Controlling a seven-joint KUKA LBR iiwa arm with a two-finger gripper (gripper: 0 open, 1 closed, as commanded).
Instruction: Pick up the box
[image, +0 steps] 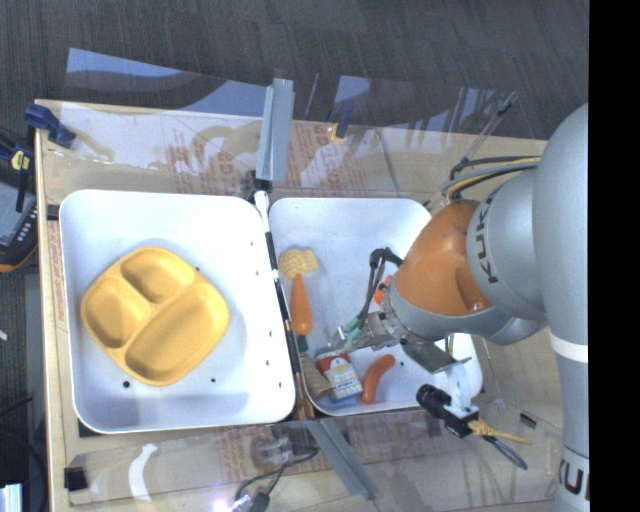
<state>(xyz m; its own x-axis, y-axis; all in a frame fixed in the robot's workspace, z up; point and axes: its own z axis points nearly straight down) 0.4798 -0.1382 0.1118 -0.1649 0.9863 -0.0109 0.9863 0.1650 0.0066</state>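
One small yellow-and-red cardboard box (343, 378) lies at right bin's (340, 215) front-left corner, beside orange sausage (377, 378) w/ carrot (300, 305) & beige biscuit (298, 263) behind, gripper (368, 333) just above it, jaw state unclear; yellow divided plastic plate (155, 315) in left bin (75, 215).

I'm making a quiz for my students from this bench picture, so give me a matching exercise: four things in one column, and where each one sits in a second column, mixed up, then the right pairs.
Things:
1. yellow divided plate
2. carrot
3. box
4. sausage

Places:
A. right bin, along its left wall, below the tan cracker-like piece
B. right bin, near its front edge, right of the box
C. left bin, in the middle
D. right bin, front left corner, by the gripper

Pairs: 1-C, 2-A, 3-D, 4-B
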